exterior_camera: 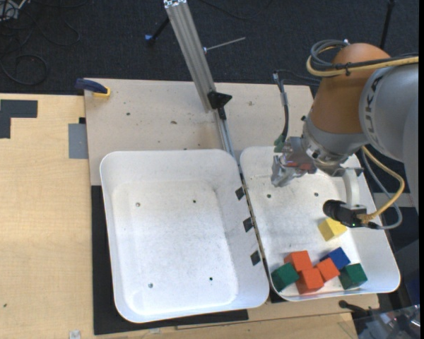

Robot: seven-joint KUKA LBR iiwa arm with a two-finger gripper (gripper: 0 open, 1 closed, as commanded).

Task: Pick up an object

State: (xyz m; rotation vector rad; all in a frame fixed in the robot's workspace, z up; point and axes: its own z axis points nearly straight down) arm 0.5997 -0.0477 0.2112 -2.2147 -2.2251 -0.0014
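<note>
Currently we see the tool (288, 169) over the far end of the right bin (283, 210); we can't tell from this view how it stands or whether it carries anything. Blocks sit well apart from it at the near end: yellow block (332, 228), orange blocks (312, 270), blue block (338, 257), green blocks (285, 275). Left bin (127, 182) sits beside it.

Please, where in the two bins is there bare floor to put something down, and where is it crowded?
The left bin shows bare floor wall to wall. In the right bin, the middle below the gripper is bare; blocks and the yellow block crowd its near corner.
</note>
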